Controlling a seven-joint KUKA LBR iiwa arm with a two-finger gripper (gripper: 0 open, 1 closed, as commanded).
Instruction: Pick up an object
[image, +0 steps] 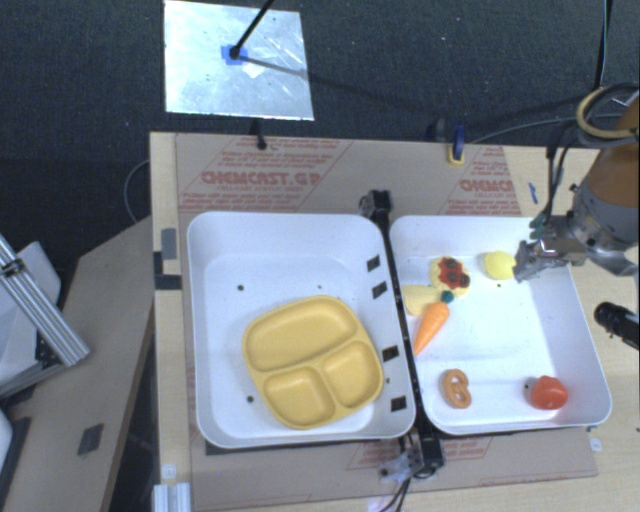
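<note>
Nearest the lens: front edge of desk (300, 460), w/ a cable clip where the two bins meet.

L bin (290, 240): one yellow tray (312, 360), three compartments, sitting front-centre, nothing in it.

R bin (500, 330), going L to R: carrot (430, 326) tilted, tip toward front, just beside the divider; a pale yellow piece (418, 297) touching its top end; a yellow-red toy (450, 272) just behind that; pretzel (456, 388) near front; lemon (498, 265) near the back wall; tomato (547, 393) in front-R corner, well apart from the rest.

Jaws (528, 262) sit low at the bin's back-R, just beside the lemon on its R side. Can't tell if they're wide or narrow; too small and dark. Nothing seen held.

Likely target: lemon, since it's nearest. To do the step well:
- shift L so jaws straddle the lemon, not sit beside it; else one finger lands on top and it rolls.
- round and smooth, so centre on widest part, close slow.
- mind the back wall; little room behind.
- lift straight up, check it's actually come w/ the jaws.
</note>
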